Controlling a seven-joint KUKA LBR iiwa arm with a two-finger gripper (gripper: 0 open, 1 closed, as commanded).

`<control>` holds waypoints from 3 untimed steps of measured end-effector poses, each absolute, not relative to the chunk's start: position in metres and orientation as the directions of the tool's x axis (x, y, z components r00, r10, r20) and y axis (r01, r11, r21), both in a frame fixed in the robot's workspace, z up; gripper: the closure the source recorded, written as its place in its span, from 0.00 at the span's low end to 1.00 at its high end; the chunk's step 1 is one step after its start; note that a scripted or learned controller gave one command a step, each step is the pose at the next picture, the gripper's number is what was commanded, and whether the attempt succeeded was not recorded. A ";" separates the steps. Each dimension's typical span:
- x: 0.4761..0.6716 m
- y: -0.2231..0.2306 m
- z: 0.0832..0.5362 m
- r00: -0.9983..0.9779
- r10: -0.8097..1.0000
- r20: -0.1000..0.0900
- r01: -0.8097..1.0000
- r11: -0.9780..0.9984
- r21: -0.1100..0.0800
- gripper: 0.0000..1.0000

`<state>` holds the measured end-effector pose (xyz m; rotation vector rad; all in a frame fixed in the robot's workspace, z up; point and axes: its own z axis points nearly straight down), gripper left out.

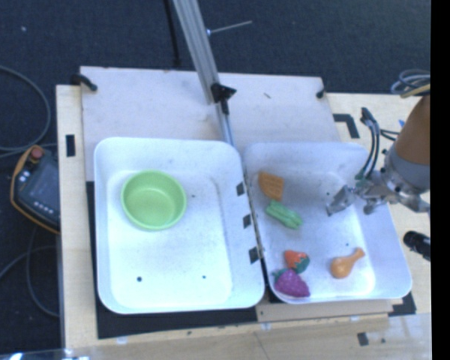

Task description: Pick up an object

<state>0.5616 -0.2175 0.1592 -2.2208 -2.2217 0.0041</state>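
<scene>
Camera view looks down at a slant on a bench (pixel 285 92) carrying two shallow white bins side by side; at the far left, off the bench on the dark floor, lies a handheld controller (pixel 36 188) with an orange rim and a dark screen; the left bin (pixel 172 276) holds a green bowl (pixel 154 199), upright, in its upper left part, well apart from everything else; a metal pole (pixel 199 40) slants down from the top edge to the gap between the bins; the right bin (pixel 315 163) holds the loose toys: an orange block (pixel 271 185) near the shared wall, a green vegetable (pixel 283 215) just below it, a red strawberry (pixel 295 260) touching a purple bunch of grapes (pixel 292 283) at the lower left corner, and an orange drumstick (pixel 346 264) lying apart toward the lower right; the gripper (pixel 352 199) sits over the right side of that bin, above the drumstick and clear of every toy, with nothing seen between its fingers; whether they are spread or closed I cannot tell; the grey arm (pixel 414 145) enters from the right edge.
</scene>
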 end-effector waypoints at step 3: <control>0.570 -0.225 0.184 -0.002 1.000 -0.004 1.000 0.003 0.008 1.00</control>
